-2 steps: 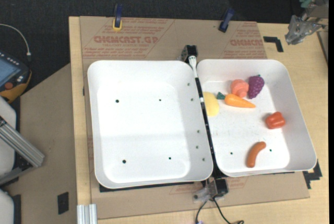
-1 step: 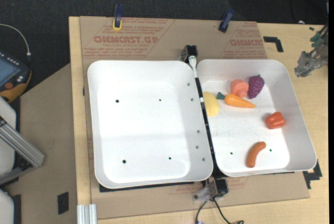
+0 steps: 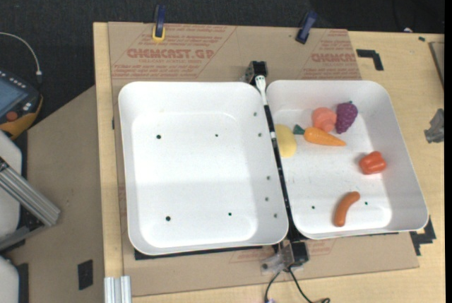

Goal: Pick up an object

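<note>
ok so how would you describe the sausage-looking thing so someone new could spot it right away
Look at the right-hand white bin, the one with the toy food in it. Go to its near edge, below the red pepper: the sausage lies there alone, apart from the other pieces. It is the one long, curved, orange-brown piece, while the carrot farther back is brighter, pointed and green-tipped.

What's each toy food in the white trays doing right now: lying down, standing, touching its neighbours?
Yellow lemon: lying against the right bin's left wall.
Carrot: lying flat, touching the peach.
Peach: resting beside the grapes.
Purple grapes: lying, touching the peach.
Red pepper: sitting apart.
Sausage: lying flat, apart.
</note>
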